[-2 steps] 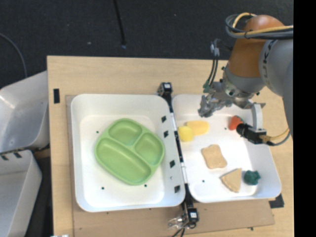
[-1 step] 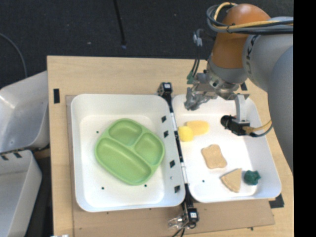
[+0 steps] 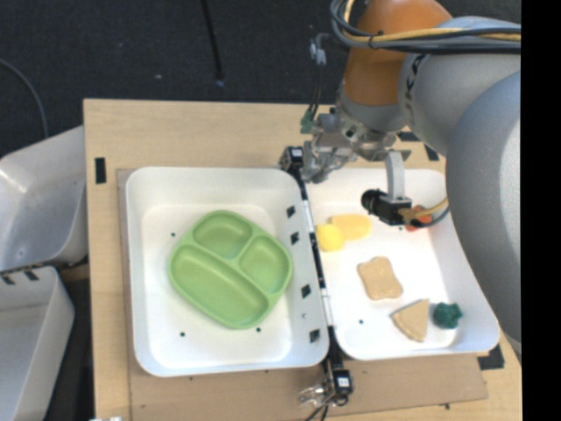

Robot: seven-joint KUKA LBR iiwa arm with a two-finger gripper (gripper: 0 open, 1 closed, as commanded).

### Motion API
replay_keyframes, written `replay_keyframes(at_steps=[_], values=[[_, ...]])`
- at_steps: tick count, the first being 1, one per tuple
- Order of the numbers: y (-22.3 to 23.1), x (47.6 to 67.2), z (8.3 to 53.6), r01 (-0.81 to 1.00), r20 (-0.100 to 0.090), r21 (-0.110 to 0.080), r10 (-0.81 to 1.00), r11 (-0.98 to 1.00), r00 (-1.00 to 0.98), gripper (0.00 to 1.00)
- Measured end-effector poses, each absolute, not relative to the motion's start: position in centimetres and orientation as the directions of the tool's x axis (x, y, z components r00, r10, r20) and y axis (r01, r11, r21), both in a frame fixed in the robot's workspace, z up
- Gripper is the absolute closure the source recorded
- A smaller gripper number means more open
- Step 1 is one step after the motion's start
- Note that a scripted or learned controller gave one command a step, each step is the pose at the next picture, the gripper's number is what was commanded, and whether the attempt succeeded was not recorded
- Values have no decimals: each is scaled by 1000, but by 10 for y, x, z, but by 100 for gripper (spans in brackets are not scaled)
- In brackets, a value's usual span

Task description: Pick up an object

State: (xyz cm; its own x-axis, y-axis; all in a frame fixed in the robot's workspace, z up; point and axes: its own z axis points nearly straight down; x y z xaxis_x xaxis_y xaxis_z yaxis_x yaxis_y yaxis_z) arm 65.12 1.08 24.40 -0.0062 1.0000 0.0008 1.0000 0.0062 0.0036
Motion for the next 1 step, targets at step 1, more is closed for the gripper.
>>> replay_keyframes(at_steps=[1], values=[[56, 661, 235, 1000, 1, 1, 1000, 6, -6, 100]])
